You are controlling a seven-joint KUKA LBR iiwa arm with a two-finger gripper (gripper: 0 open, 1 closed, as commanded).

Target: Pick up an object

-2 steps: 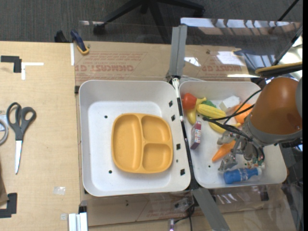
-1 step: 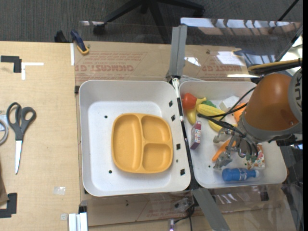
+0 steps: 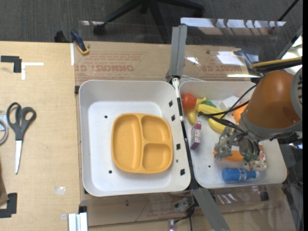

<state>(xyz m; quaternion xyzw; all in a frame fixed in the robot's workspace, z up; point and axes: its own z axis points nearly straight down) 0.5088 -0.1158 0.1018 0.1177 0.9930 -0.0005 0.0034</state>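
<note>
Hovering gripper (image 3: 234, 148) just above blue bottle (image 3: 239, 175)

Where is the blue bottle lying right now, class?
The blue bottle lies on its side in the right bin, along that bin's near edge at the bottom of the camera view, just below the gripper.

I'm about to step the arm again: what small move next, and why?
Probably lower the gripper straight down a little. It sits low in the right bin over the orange object, beside the blue bottle; whether anything is between its fingers cannot be seen.
</note>
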